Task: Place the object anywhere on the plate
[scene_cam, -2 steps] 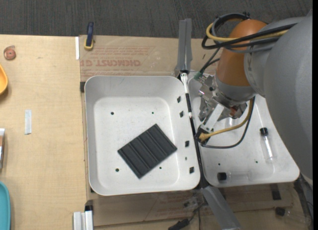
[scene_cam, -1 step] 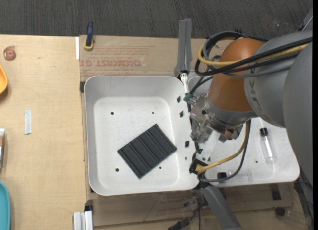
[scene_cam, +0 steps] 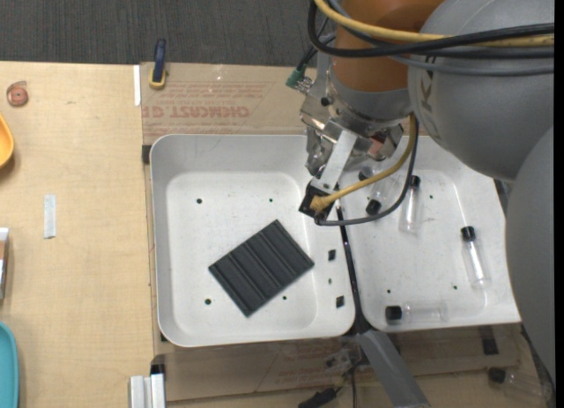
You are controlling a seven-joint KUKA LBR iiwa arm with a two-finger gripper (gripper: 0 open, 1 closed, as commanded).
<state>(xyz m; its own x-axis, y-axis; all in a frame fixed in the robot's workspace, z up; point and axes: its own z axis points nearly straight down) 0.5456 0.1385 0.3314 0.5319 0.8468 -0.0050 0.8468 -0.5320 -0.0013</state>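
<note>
In the left bin (scene_cam: 176,248) of the view, we see a dark ridged plate (scene_cam: 262,267). It lies flat and is turned at a slant. In the right bin (scene_cam: 441,256) three clear tubes with black caps lie apart from each other. One tube (scene_cam: 411,208) is near the middle, one tube (scene_cam: 474,261) is by the right side, and one tube (scene_cam: 419,314) is by the near edge. All of them are well apart from the plate. The robot's hand (scene_cam: 357,168) hangs over the wall where the two bins meet. We cannot tell if the hand is open or closed, or if it holds anything. Both bins sit on the bench (scene_cam: 70,292).
</note>
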